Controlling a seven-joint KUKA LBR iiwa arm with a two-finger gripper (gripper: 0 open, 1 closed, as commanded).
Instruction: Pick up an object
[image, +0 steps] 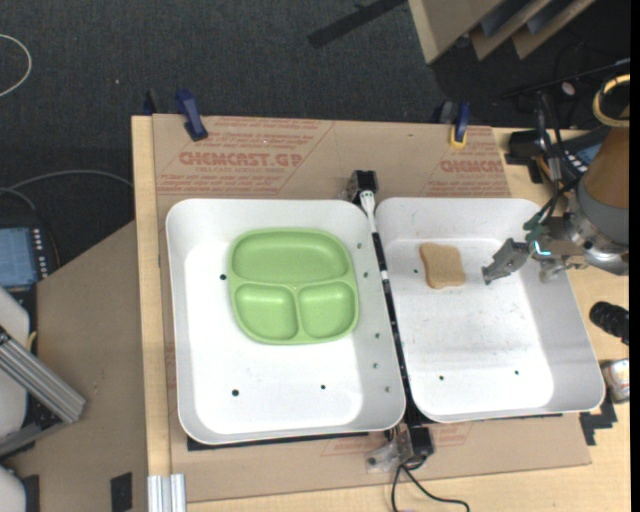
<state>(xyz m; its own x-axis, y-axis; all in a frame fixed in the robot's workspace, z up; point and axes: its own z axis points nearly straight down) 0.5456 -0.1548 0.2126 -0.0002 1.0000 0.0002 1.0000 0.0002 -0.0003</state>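
Observation:
A tan, roughly square flat object lies in the upper left part of the right bin. My gripper hangs over the same bin's upper right area, to the right of the tan object and apart from it. Its fingers stand open with only white bin floor between them. The nearer dark finger points left toward the object, with a small gap between them. Nothing is held.
A green divided plate sits in the left bin. A black divider with screws runs between the bins. Clamps hold the cardboard base at the back, and cables and equipment crowd the right edge.

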